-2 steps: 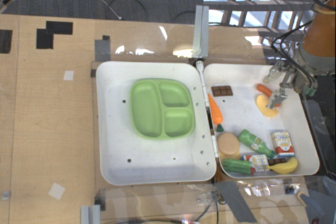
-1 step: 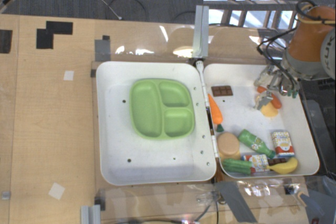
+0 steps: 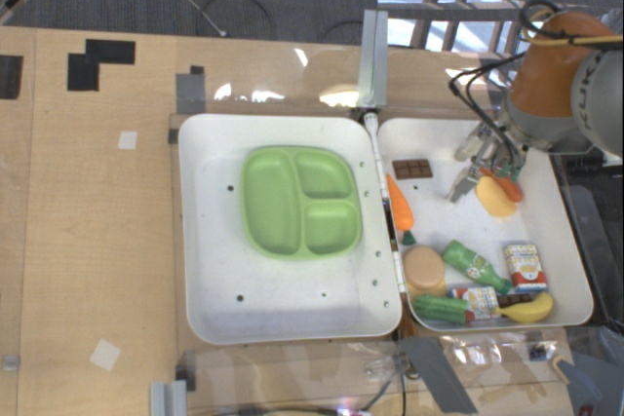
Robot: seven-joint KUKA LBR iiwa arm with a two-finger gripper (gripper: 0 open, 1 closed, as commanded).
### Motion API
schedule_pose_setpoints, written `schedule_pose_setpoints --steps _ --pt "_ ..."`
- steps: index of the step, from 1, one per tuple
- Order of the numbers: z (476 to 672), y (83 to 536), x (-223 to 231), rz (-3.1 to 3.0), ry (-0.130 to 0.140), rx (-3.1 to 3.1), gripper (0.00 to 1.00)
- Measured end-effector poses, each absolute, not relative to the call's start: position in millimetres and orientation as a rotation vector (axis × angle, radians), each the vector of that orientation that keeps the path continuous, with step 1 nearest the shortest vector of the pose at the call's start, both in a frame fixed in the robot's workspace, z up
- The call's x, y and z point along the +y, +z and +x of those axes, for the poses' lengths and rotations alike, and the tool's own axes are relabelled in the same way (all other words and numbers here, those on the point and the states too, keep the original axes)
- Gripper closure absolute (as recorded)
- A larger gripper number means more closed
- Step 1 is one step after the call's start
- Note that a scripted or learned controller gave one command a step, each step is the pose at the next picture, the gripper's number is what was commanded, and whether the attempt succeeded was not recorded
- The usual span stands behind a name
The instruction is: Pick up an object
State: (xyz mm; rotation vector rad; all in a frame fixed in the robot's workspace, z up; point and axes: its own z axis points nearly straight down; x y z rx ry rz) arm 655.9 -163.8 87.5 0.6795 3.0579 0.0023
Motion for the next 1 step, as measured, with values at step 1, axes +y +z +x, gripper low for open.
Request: schedule_pose_setpoints --steps 1 --pt "660.0 103.0 -163.9 0.667 0.001 3.046 1.00"
